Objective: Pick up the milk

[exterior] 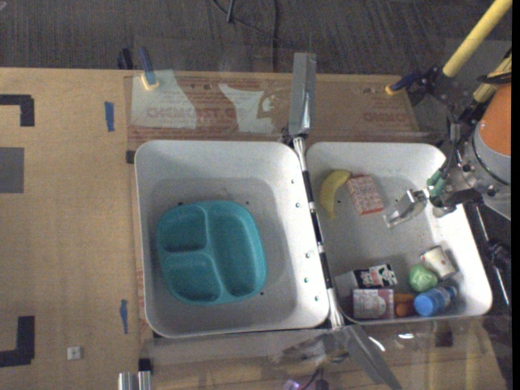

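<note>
Milk point(376, 276) lying flat, long axis left-right, near right bin's front wall.

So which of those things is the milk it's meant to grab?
Look in the right-hand white bin, along its near edge. The milk is the small carton with black-and-white cow patches, just above a pink-and-white carton. Nothing else nearby has those patches.
</note>
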